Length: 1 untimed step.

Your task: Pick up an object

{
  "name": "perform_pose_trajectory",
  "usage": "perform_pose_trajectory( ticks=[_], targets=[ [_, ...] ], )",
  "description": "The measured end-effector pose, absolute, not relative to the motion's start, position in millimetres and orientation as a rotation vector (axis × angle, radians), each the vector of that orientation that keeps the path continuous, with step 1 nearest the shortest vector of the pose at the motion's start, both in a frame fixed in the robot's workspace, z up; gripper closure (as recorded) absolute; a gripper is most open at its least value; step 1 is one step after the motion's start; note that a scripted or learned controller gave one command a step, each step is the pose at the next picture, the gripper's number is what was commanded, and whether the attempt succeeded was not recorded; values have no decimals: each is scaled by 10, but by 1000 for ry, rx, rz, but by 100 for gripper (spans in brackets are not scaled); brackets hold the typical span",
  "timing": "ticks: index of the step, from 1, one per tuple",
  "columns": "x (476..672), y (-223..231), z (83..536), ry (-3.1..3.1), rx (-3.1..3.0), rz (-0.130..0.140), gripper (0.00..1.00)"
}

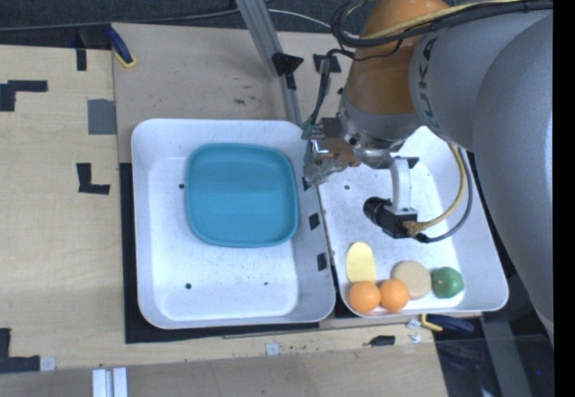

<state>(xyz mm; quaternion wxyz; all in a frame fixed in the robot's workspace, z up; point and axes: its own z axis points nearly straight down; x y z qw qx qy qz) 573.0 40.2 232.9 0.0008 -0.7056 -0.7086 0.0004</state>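
The right bin (467, 296) has a cluster of small objects at its near end: a yellow piece (360, 260), two orange balls (364, 297) (393, 295), a beige round piece (411, 275) and a green ball (446, 280). A blue square plate (241, 193) lies in the left bin (162, 278). My gripper (316, 166) hangs at the far left corner of the right bin, close to the divider between the bins. It is well away from the cluster and beside the plate's right edge. Nothing shows between its tips.
The grey arm with its orange band (400, 18) covers the far right of the right bin. A black fitting on a cable (388, 216) hangs over the bin's middle. A slanted metal post (260, 18) stands behind the bins.
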Motion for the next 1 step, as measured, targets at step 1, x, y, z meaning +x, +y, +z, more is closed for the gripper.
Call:
perform_pose_trajectory(
  ticks=[1],
  targets=[
    [6036,775,2227,-2224,-2218,2,100]
  ],
)
